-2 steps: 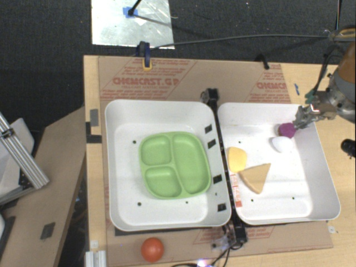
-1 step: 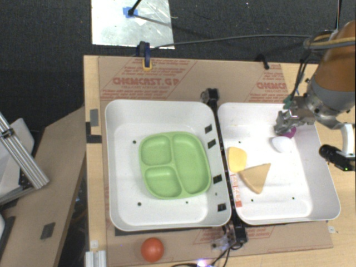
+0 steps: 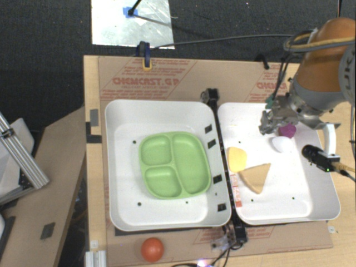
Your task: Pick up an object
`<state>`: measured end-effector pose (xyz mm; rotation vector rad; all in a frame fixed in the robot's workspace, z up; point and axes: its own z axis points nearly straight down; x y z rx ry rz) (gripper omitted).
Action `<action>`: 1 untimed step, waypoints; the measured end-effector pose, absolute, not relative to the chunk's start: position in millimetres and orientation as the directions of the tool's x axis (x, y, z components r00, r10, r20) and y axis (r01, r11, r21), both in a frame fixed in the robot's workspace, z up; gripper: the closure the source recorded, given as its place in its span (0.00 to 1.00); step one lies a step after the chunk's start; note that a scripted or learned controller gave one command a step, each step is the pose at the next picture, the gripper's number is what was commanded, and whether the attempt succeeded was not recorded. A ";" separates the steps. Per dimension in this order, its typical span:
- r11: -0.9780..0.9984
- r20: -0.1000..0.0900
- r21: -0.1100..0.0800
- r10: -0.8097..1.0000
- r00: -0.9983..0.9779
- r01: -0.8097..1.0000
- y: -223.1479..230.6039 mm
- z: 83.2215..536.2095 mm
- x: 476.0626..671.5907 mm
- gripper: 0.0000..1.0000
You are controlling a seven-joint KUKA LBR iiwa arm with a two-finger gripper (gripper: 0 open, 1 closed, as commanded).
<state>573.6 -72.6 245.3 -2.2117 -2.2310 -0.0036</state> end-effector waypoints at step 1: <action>0.010 0.003 0.000 1.000 -0.010 1.000 -8.8 238.9 567.5 1.00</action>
